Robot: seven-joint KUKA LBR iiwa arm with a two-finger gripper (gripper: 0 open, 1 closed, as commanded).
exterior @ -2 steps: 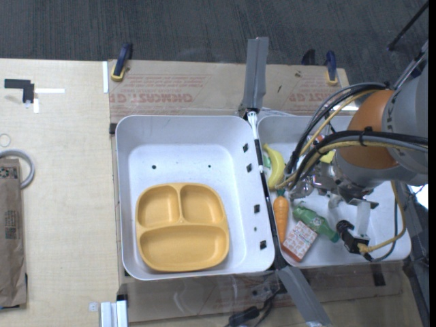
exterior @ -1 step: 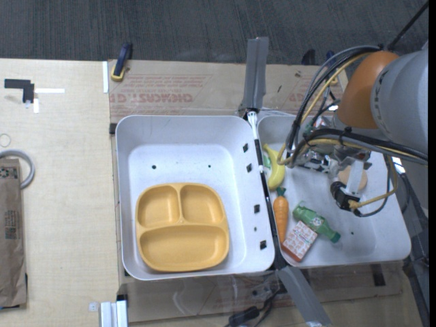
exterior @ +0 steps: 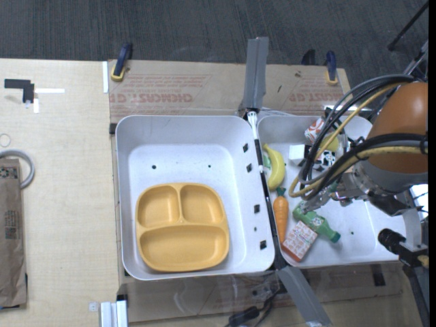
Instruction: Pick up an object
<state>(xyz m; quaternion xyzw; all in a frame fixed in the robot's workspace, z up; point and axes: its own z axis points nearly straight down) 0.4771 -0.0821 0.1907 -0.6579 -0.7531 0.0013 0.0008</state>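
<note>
Judging by how things lie, nothing is lifted yet: the green bottle [exterior: 317,223], carrot [exterior: 280,214] and banana [exterior: 275,166] rest in the right bin [exterior: 354,247], while the hand [exterior: 325,197] hangs just above the bottle, its grip impossible to tell.

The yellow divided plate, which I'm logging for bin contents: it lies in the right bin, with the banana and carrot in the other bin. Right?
Not quite. The camera view shows the yellow divided plate in the left bin. The banana and carrot do lie in the other bin, the right bin.
</note>
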